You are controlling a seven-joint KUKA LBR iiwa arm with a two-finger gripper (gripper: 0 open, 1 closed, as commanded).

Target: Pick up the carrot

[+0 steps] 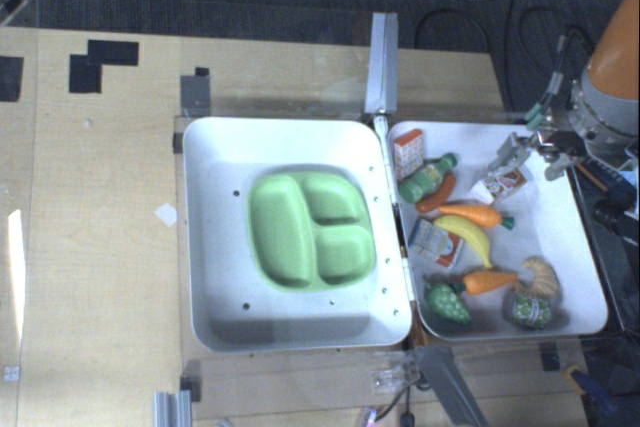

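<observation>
gripper [527, 147] hangs over the right white plastic bin [590, 260], upper edge; i can't tell its state. i'd call this the approach. two orange carrots: one mid-bin [470, 213] beside the yellow banana [468, 237], one lower [488, 282]. next i need descent, centred on one.

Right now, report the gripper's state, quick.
Two-finger gripper: open, holding nothing, poised over the right white bin near a small carton; both orange carrots lie untouched.
</observation>
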